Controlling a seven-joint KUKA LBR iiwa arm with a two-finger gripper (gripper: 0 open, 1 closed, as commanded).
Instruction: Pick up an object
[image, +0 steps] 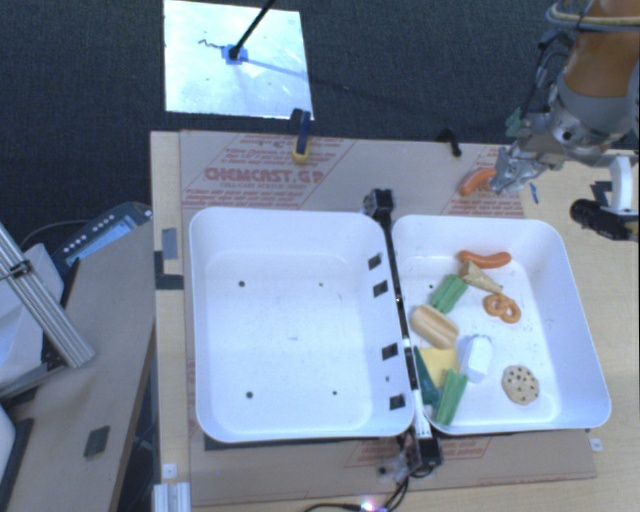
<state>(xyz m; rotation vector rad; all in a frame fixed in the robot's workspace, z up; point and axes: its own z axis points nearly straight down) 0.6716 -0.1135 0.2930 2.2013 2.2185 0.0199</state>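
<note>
**End effector raised past the far rim of the right bin, an orange piece at its tip**

The arm (600, 70) comes in from the upper right, grey with its orange band, and the end effector (503, 175) hangs over the table (250, 165) just beyond the far edge of the right bin (575, 330). A small orange curved thing (477, 182) sits right at its fingers, on their left side (whether it is truly pinched between them or merely beside them cannot be told from this slant, nor whether the fingers are apart or together).

The right bin carries the other items, all gathered in its left and middle part. Nearest the far wall lies an orange sausage (485, 260), with a tan wedge (482, 280) just beside it on the near side. A small pretzel (502, 308) rests to the right of a green piece (448, 293). Below that lies a bread roll (434, 325), then a yellow slab (436, 362) touching a white block (474, 357). A second green piece (449, 397) lies near the near wall, and a round cookie (520, 384) sits apart to the right.

The left bin (215, 300) stands beside it, the two joined along a dark centre strip (392, 300). Far on the table stands a small yellow and blue clip (300, 135).
</note>
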